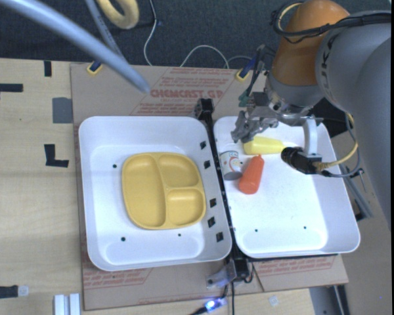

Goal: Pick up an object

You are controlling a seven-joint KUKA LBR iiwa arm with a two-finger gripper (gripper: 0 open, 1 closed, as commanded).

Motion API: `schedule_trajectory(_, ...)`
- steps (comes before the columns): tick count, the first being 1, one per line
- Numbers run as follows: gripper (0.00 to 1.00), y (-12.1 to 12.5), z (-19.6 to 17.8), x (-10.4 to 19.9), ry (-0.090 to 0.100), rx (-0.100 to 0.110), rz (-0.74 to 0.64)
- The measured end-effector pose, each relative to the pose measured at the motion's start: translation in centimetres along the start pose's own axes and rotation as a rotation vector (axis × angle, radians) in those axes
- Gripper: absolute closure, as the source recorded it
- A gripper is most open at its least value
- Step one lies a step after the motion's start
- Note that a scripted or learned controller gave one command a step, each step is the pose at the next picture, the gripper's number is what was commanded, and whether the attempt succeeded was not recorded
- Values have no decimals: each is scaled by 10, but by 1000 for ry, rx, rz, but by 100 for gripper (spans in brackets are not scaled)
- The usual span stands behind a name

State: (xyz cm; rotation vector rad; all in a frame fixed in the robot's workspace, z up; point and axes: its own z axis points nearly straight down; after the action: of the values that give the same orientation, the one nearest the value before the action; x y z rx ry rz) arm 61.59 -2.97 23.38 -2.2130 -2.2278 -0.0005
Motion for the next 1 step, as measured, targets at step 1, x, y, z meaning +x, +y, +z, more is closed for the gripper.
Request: schedule_trajectory(1, 100, -4, 7, 59, 0, 2, 0)
